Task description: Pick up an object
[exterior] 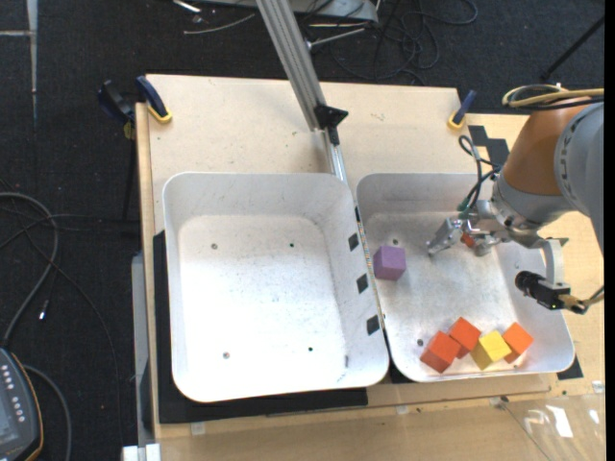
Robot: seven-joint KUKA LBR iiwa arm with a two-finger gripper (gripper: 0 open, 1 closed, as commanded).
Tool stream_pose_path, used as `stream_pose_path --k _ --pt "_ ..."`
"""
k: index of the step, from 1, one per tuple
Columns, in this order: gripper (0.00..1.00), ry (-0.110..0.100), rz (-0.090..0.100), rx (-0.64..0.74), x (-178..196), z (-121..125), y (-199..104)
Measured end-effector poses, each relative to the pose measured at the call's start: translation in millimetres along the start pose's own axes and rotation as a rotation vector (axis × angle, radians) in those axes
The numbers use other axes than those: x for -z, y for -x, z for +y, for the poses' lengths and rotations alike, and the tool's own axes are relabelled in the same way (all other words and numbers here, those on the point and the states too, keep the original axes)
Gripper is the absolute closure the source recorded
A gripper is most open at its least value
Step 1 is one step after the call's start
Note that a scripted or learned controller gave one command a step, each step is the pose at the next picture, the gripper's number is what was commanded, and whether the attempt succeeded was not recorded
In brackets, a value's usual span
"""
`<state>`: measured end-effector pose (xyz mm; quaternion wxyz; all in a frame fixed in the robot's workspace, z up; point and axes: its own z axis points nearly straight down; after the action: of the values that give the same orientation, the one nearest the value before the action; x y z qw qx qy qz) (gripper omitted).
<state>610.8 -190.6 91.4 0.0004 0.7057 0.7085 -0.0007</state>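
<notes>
Sitting on the floor of the right-hand shallow white bin (pixel 538 358), near its left wall, the small purple cube (pixel 389 262) rests flat with one face up and its edges turned a little against the bin's sides; being a cube, it has no long axis to speak of. It stands alone, touching nothing but the bin floor. To its right and slightly higher in the view, near but apart from it, hangs the metal two-finger tool (pixel 444 239), low over the same bin. Pale metal prongs slant down and to the left toward the cube; how far they are spread I cannot tell from this angle, and nothing can be made out between them. Just behind the tool, a small red-orange patch (pixel 471 240) shows against the wrist hardware; whether it is an object or part of the arm is unclear.

Along the near wall of the right bin lies a tight cluster of blocks: a red-orange block (pixel 442 351) at the left, an orange block (pixel 465 333) just behind it, a yellow block (pixel 491 349) beside those, and another orange block (pixel 518 339) at the right end. They are touching or nearly so, well apart from the purple cube.

The grey arm with its orange band (pixel 543 157) reaches in from the right. The left-hand white bin (pixel 178 257) sits beside the right one, both on the pale wooden desk (pixel 240 128).
</notes>
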Motion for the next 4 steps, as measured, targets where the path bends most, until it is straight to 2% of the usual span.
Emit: stream_pose_path --k 1,2,3,4 --pt "0.00 -0.003 0.005 -0.001 10.8 67.7 33.9" --pt "0.00 0.002 0.001 0.004 5.4 56.3 -37.5" --pt "0.00 -0.002 0.002 -0.001 4.2 21.6 -62.9" --pt "1.00 0.002 0.001 -0.004 14.4 23.3 -61.6"
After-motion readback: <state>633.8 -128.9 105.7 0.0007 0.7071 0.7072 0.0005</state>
